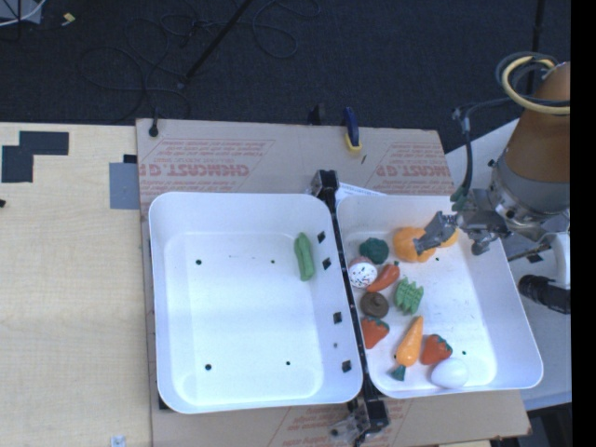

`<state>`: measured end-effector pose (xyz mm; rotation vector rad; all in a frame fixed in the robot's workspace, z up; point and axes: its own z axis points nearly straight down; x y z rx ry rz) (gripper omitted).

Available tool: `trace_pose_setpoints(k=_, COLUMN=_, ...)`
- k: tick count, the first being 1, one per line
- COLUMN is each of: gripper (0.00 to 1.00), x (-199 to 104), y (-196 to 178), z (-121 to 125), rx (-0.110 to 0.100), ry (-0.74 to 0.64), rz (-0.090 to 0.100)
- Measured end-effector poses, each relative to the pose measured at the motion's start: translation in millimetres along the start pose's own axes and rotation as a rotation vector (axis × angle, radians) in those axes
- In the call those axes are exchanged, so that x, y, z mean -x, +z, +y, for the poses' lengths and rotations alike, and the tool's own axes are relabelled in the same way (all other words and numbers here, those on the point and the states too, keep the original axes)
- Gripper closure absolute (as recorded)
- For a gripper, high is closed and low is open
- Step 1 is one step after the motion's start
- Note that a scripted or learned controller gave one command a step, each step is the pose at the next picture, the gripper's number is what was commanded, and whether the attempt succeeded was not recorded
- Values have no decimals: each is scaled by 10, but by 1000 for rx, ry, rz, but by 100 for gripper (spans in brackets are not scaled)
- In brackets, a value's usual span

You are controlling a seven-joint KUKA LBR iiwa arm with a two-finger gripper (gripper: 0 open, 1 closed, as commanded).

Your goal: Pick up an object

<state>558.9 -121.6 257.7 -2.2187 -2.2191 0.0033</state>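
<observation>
Gripper (436, 235), its open-or-closed state indiscernible, poised over the right bin's (521, 343) far end directly beside the orange fruit (406, 243), which lies just to its left.

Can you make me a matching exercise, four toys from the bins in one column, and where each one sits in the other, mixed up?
Things:
1. green cucumber
2. white egg
3. orange fruit
4. carrot

Places:
A. right bin, near corner
B. left bin, by the divider
C. right bin, at the gripper
D. right bin, middle, lying at a slant beside the red strawberry

Pairs: 1-B, 2-A, 3-C, 4-D
</observation>
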Motion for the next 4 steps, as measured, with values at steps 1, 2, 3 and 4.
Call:
trace_pose_setpoints(k=1, gripper=0, x=171, y=1592, z=-480, rx=-17, ry=3, rz=4)
trace_pose_setpoints(k=2, gripper=0, x=423, y=1709, z=4, rx=2, ry=-2, rz=-1)
trace_pose_setpoints(k=3, gripper=100, x=429, y=1606, z=-13, rx=-1, ry=5, rz=1)
trace_pose_setpoints(k=4, gripper=100, x=-803, y=650, z=111, rx=11, ry=-13, rz=5)
